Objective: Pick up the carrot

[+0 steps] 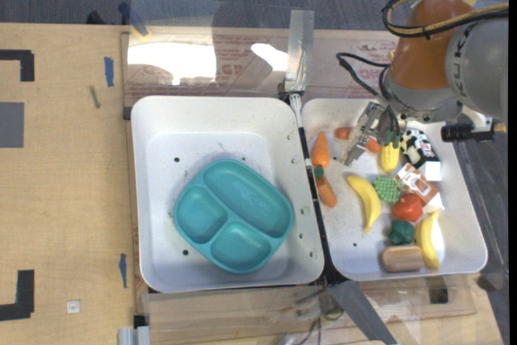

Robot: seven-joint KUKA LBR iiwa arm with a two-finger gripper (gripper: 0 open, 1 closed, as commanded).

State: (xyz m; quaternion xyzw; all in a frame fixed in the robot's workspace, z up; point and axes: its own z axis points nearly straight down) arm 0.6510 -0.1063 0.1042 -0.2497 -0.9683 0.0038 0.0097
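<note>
The grey arm's two-finger metal gripper (365,133) hangs over the back of the right white bin (468,254), its fingers spread apart with nothing between them. The orange plastic carrot (321,150) lies against that bin's left wall, just left of the gripper and apart from it. A yellow toy banana (367,201) sits nearby among other toy food. In the left white bin (153,125) rests a teal divided plate (233,213).

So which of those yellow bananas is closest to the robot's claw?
The curved banana in the middle of the right bin, just below the gripper. The other banana lies farther away, near the bin's front corner.
</note>
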